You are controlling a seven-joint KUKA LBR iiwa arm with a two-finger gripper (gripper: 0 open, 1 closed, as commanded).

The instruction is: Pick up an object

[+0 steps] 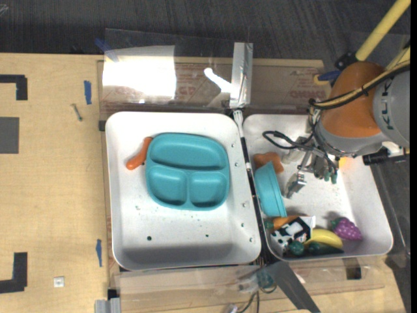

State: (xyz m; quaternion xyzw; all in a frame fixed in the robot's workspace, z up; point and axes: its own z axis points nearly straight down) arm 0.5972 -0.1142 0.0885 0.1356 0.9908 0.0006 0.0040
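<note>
Two white bins sat side by side on the bench (45, 175). Left bin (130, 233) held a teal divided tray (187, 169), big, up in the top half, with an orange carrot-like piece (137, 158) poking out from under its left edge; bottom half of that bin was bare white floor with a few dark specks. Right bin (374, 201) was busier: a teal plate (270, 189) stood tilted on edge against the shared wall, an orange piece (268, 160) just above it, and along the bottom wall a cluster of a black-and-white item (292, 232) with a small orange bit on it, a yellow banana (324, 240) and purple grapes (348, 228), all touching or nearly so. The hand (296, 184) was down in the right bin's upper middle, hung off the orange-banded arm (355, 109) coming in from the right, cables looping around it. Couldn't tell how its fingers stood: too much clutter and glare there, and I saw nothing held between them. Open floor in the right bin was mainly the middle and right side, between the hand and the toy cluster. Nearest item to the hand was the teal plate, just to its left; banana and grapes lay below it, near the bottom wall, apart from it.
</note>
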